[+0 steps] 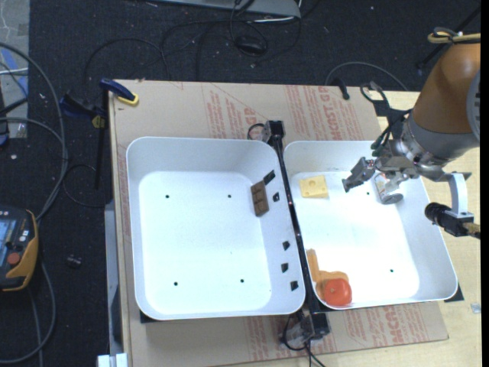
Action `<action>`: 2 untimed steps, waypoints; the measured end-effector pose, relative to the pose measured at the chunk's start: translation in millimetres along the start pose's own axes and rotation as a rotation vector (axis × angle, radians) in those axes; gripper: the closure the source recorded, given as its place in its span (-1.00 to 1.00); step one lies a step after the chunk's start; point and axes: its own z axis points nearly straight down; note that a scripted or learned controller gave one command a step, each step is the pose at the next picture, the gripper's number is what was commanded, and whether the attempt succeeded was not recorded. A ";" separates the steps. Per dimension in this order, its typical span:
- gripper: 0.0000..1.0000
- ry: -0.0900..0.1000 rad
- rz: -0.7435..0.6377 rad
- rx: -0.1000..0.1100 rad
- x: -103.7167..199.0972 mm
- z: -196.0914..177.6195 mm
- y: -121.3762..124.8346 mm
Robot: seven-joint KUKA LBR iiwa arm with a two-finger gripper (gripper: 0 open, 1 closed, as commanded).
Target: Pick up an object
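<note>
In the right bin [397, 243], a yellow cheese-like wedge [314, 187] lies near the far left corner. A red tomato [335, 290] rests in the near left corner, touching an orange stick [313, 264]. A brown chocolate bar [260, 199] leans on the right wall of the left bin [199, 235]. My gripper [373, 183] hovers over the far part of the right bin, to the right of the yellow wedge and apart from it. It is open, with nothing between its fingers.
The grey arm with its orange band [451, 82] comes in from the upper right. Cables and a blue-and-yellow clamp [114, 92] lie beyond the bins. A black divider strip [289, 220] runs between the two bins.
</note>
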 end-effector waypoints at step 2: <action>-1.00 0.000 0.001 0.003 -43.2 -34.0 34.4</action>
